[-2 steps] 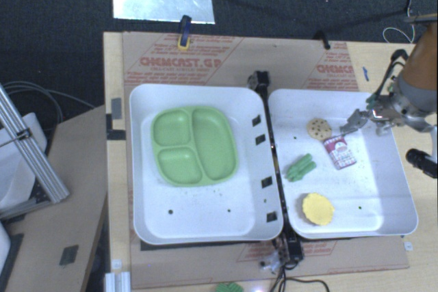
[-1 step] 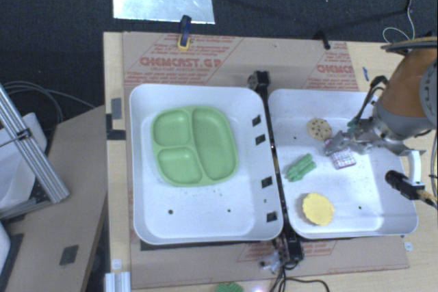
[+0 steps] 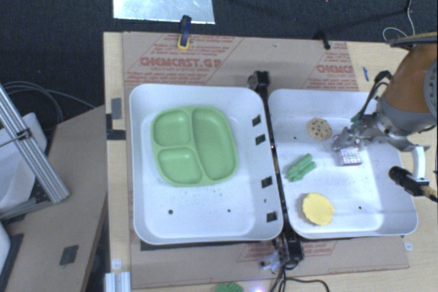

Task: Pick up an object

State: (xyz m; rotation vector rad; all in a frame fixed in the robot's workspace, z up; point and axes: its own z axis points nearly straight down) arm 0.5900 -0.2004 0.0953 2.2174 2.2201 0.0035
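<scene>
Two shallow white bins are seen side by side on the bench, the left bin (image 3: 144, 215) and the right bin (image 3: 383, 215), meeting along a dark seam down the middle. In the left bin a green divided tray (image 3: 194, 146) is lying flat, three compartments showing, nothing seen in any of them. Over in the right bin, four things are spread out: a round speckled cookie (image 3: 318, 128) towards the far side, a bunch of green beans (image 3: 300, 167) lying at a slant near the bin's left wall, a yellow round piece (image 3: 318, 208) close to the near edge, and a small pinkish block (image 3: 350, 157) set between the cookie and the bin's right part. The arm (image 3: 414, 89) is brought in from the right, its orange band visible above the grey wrist, and the gripper (image 3: 348, 141) is lowered right at the far edge of the pinkish block, the metal fingers appearing to touch its top. How the fingers stand cannot be told here: they are blurred together with the wrist hardware, and no clear gap or pinch can be made out. The block is seen resting on the bin floor, not lifted. The cookie is just beside the gripper on its left, apart from it. The beans and the yellow piece are left well clear of the arm.
</scene>
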